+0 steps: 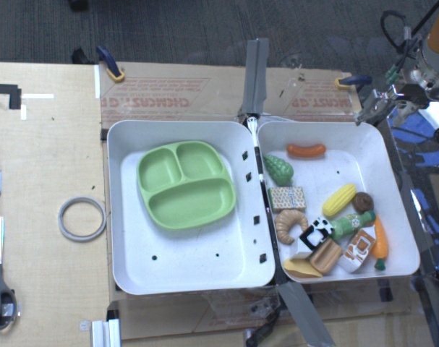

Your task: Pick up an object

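Nothing picked yet. Your hand (378, 105) sits at 2 o'clock outside the right bin (393, 166); its spread you cannot tell. Toy hot dog (306, 150) nearest; all toys remain binned.

a dark grey carpeted floor (205, 13) runs along the top, up and left of the pincer (382, 103). far to the pincer's left and lower lies the pale wooden bench top (45, 165), lit evenly. a brown cardboard sheet (176, 92) with red printing lies flat to the pincer's left. a roll of tape (82, 218) and scissors (1, 298) rest on the wood, well apart from the pincer.
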You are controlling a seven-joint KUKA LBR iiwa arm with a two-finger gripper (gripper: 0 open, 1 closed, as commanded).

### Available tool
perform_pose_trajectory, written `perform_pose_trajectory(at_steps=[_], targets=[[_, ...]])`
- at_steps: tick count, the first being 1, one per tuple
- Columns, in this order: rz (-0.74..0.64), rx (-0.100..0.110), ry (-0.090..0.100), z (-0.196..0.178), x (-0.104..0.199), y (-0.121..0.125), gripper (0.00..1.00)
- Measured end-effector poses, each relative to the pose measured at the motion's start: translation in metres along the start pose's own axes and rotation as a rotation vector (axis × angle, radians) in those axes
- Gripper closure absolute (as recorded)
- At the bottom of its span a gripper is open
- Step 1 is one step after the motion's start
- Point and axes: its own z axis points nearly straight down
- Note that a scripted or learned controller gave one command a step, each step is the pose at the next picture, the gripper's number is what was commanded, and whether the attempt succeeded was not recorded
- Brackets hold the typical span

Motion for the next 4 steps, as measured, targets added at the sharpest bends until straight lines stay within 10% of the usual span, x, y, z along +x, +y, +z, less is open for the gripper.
perform_pose_trajectory(at_steps=[1, 3, 4], targets=[[0.234, 0.002, -0.001, 0.102, 0.037, 0.000, 0.00], [0.330, 0.002, 0.000, 0.160, 0.014, -0.097, 0.00], [0.332, -0.005, 0.000, 0.148, 0.013, -0.094, 1.00]])
